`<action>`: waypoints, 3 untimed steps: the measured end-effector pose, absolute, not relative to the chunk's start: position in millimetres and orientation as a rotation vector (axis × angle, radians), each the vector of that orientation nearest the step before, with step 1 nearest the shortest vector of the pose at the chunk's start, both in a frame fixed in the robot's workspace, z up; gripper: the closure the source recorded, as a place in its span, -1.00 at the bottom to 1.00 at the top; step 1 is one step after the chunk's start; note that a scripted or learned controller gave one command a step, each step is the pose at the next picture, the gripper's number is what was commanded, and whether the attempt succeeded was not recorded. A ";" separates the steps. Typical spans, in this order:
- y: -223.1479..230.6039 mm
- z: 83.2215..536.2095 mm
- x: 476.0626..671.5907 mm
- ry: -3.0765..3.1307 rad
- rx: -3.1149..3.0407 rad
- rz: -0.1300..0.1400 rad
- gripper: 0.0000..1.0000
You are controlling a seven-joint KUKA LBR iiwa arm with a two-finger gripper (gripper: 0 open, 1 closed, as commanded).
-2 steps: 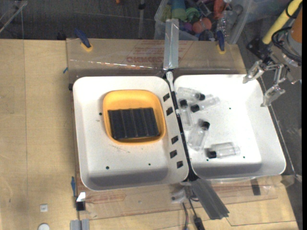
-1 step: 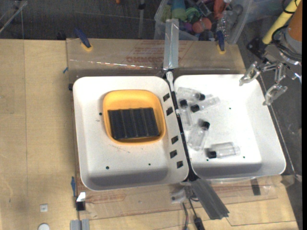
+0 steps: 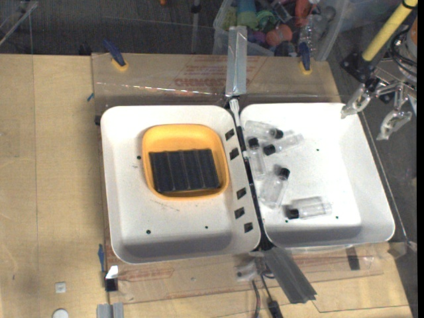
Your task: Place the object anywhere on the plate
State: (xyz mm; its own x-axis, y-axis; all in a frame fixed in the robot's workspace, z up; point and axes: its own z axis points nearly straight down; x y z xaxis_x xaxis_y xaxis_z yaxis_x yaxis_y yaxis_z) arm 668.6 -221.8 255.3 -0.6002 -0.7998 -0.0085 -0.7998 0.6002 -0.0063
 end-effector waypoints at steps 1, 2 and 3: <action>-221.1 238.4 668.0 2.543 -1.835 0.003 -1.00; -215.3 232.7 667.9 2.211 -2.223 0.004 -1.00; -195.3 246.7 667.9 1.850 -2.530 -0.001 -1.00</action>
State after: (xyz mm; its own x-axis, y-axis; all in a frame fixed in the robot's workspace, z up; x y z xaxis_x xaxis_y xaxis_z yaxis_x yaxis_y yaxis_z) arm 667.9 -195.3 246.7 0.3031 -0.9530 -0.0036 -0.9530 -0.3031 -0.0065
